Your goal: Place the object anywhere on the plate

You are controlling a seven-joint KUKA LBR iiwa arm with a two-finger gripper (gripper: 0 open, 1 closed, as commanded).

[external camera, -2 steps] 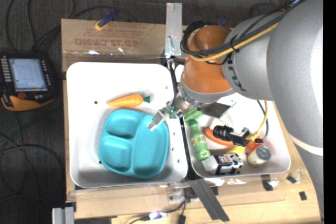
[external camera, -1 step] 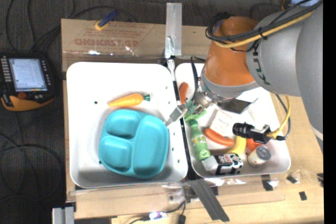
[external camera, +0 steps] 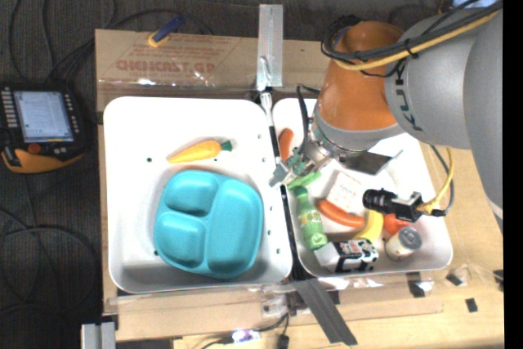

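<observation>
A turquoise divided plate [external camera: 209, 222] lies in the left bin [external camera: 131, 176], near its front. Behind it lies a yellow-orange toy carrot [external camera: 196, 150]. My gripper [external camera: 294, 168] is low over the left edge of the right bin [external camera: 437, 249], beside the wall between the two bins. A small green piece [external camera: 306, 167] sits right at the gripper's tip. Just below it a green bottle-like toy [external camera: 311, 221] lies lengthwise. The arm's orange band hides the back of the right bin.
The right bin holds several things: an orange-red piece [external camera: 284, 141] by its left wall, a red sausage [external camera: 341, 214], a yellow banana [external camera: 373, 226], a black and white box [external camera: 355, 255], a grey-capped bottle [external camera: 405, 239] and a white card [external camera: 348, 190].
</observation>
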